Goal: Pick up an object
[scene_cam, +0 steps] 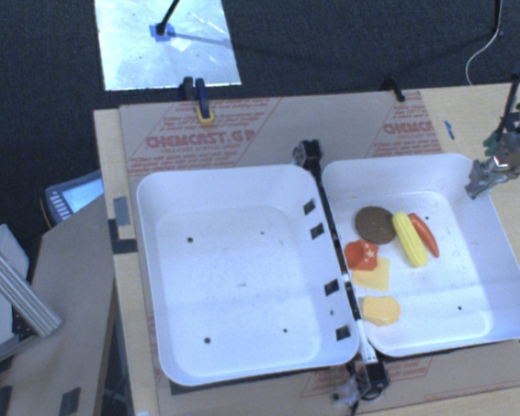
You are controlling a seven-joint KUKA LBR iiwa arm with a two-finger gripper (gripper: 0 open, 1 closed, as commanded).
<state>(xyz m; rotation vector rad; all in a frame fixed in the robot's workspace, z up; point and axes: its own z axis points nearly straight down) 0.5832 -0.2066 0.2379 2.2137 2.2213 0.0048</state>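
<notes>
The right bin [486,252] holds several small toy foods near its left side: a brown round disc [374,225], a yellow corn cob [409,239], a red-orange chili [424,234], a red piece [362,254], a pale yellow wedge [374,276] and an orange-yellow lump [381,310]. My gripper [486,174] hangs at the right bin's far right rim, well to the right of the foods and apart from them. Nothing shows between its fingers.
The left bin [239,269] lies beside the right one, joined by a row of black clips [324,242]. Both rest on a brown board [270,123]. A yellow clamp [203,107] sits at the board's far edge. A cable [492,40] loops at upper right.
</notes>
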